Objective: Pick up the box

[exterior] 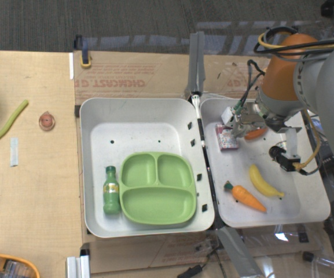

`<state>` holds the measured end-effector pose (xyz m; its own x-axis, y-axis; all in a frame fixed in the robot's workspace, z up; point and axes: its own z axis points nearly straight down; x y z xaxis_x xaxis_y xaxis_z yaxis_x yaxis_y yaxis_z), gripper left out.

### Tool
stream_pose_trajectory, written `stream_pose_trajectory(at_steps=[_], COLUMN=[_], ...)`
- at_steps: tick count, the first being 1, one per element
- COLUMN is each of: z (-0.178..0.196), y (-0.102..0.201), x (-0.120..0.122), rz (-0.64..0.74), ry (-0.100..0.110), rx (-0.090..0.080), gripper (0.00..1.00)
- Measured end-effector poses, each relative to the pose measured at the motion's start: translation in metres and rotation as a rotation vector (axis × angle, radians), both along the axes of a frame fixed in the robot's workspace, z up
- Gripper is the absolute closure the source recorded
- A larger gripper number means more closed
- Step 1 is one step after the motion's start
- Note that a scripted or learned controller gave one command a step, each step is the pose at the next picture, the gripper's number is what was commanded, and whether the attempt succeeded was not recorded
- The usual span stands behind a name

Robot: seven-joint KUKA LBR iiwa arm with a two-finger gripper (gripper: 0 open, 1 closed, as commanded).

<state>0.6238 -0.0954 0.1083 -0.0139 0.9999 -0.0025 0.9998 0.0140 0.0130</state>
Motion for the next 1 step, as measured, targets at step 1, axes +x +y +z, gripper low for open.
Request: stream_pose_trajectory(at_steps=[1], z=[0.0], y=[0.0], x=[0.0], rz=[0.0], ry=[0.0], rx=[0.0], gripper=[0.0])
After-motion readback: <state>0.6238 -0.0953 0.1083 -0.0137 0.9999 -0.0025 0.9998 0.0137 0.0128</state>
